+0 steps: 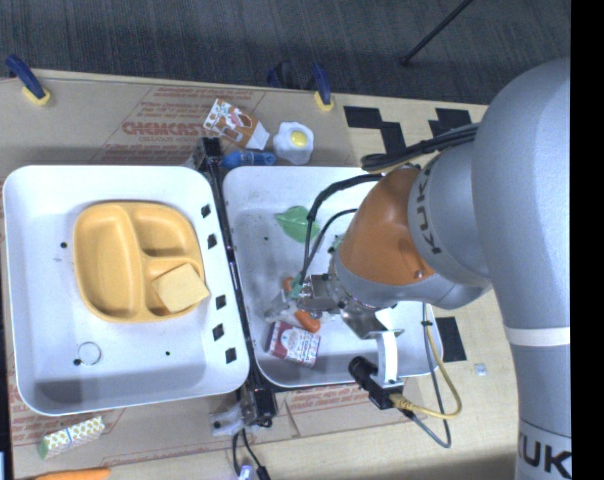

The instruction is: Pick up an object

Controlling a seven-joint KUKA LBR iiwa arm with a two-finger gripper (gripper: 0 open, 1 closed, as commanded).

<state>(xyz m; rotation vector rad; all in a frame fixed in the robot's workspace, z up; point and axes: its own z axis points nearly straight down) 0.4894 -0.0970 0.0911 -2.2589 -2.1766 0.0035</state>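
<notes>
My grey arm with its orange band [382, 238] reaches down into the right bin [250, 218]. The gripper [307, 303] is low over the bin's middle, right above a small orange piece [308, 320] and a red-and-white packet [294, 343] near the bin's front wall. A green object [294, 223] lies further back in the same bin, partly behind the arm. In the left bin [32, 268] sits a yellow divided tray [122, 258] with a tan block [180, 288] in its lower right compartment.
Behind the bins on the bench lie a printed carton [227, 120], a blue item [247, 158] and a white cup with yellow contents [294, 141]. A wrapped green-and-white item [72, 436] lies at the front left. Cables [427, 408] trail by the right bin's front corner.
</notes>
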